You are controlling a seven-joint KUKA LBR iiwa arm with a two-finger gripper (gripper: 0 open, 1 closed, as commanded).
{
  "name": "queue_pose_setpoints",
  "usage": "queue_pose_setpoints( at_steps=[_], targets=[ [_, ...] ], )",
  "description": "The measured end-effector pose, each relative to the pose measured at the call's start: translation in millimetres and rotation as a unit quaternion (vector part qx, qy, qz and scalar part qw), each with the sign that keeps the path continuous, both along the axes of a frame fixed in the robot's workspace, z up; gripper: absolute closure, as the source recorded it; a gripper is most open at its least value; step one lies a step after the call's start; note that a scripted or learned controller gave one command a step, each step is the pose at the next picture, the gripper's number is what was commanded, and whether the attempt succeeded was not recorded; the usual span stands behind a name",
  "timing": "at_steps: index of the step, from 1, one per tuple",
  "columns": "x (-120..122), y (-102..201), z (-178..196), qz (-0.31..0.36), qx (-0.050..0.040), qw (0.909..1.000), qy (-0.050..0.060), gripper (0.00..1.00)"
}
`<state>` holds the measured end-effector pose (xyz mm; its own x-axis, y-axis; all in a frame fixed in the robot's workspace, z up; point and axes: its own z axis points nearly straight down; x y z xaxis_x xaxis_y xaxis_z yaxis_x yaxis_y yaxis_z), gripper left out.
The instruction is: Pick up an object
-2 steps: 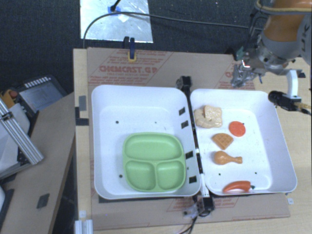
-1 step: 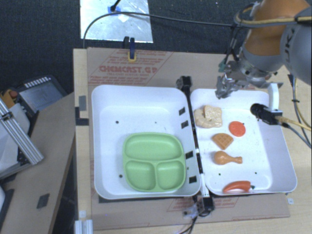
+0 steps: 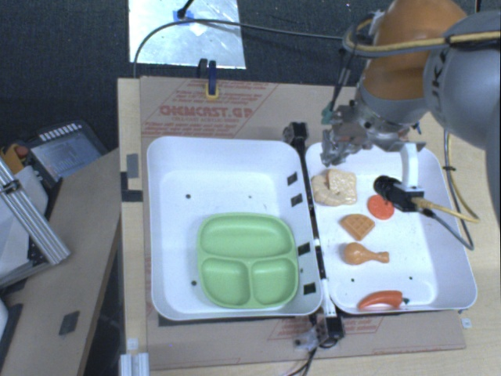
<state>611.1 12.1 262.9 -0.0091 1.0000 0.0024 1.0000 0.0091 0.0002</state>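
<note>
Brown cardboard sheeting (image 3: 235,104) printed with red lettering covers the bench, and two shallow white bins sit side by side on it. Left white bin (image 3: 168,210): contains one light green plastic tray with three compartments (image 3: 246,258), resting toward the near right corner. Right white bin (image 3: 446,265): contains five toy food items. A pale beige bread-like slice (image 3: 335,187) lies at the far left of the bin. A small round red disc (image 3: 380,207) lies right of the slice, apart from it. An orange-brown waffle piece (image 3: 358,226) lies nearer, between the slice and an orange-brown drumstick (image 3: 364,254). A red-orange elongated piece with a dark tip (image 3: 381,299) lies along the near wall.

Grey arm with an orange section (image 3: 407,45): enters from the right. The two-finger gripper (image 3: 335,155) hangs above the far left part of the right bin, directly over the far edge of the bread-like slice. Whether its tips are apart or together cannot be told, and no item is seen between them. A black cylindrical part on a white bracket (image 3: 394,190) sits just beside the red disc.
</note>
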Motion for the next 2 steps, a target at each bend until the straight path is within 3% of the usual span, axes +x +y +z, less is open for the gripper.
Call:
queue_pose_setpoints(
  at_steps=[2],
  targets=[
    [-53.4,95.3,-3.5,0.000,-0.0001,1.0000,0.001,1.00]
  ],
)
